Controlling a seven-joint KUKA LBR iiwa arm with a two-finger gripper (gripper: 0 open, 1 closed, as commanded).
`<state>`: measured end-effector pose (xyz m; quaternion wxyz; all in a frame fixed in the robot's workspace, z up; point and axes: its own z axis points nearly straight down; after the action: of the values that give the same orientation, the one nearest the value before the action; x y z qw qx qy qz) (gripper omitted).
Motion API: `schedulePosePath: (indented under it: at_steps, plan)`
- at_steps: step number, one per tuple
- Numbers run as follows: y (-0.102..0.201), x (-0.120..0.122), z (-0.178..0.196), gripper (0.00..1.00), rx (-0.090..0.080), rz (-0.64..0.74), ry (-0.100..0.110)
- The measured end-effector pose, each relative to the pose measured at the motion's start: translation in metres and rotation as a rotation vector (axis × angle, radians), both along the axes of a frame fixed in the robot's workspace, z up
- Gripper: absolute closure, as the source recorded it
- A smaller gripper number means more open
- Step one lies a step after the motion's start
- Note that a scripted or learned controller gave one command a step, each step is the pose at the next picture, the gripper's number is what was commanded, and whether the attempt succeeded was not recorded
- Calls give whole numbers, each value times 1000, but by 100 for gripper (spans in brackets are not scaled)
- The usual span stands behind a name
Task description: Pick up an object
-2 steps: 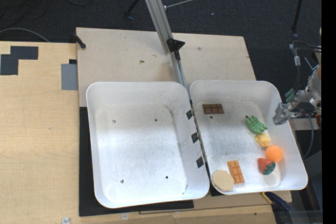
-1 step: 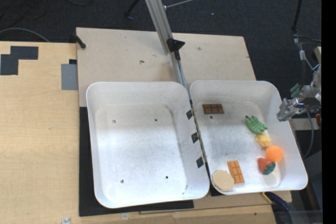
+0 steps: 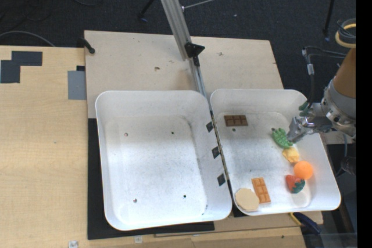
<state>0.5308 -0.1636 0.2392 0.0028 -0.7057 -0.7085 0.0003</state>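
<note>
Camera view: tool (image 3: 295, 129) at right bin (image 3: 279, 96) far edge, touching green toy (image 3: 281, 137); finger state unclear.

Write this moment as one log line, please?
arm: over right bin | gripper: beside green toy | grasp: unconfirmed

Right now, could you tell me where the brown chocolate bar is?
The brown chocolate bar lies in the right bin, near its back-left corner, left of the green toy.
</note>
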Motion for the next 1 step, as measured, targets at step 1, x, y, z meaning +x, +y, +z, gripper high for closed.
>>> schedulePosePath:
  at_steps: [1]
  plan:
    - [53,-8,-13,100,0,0,1]
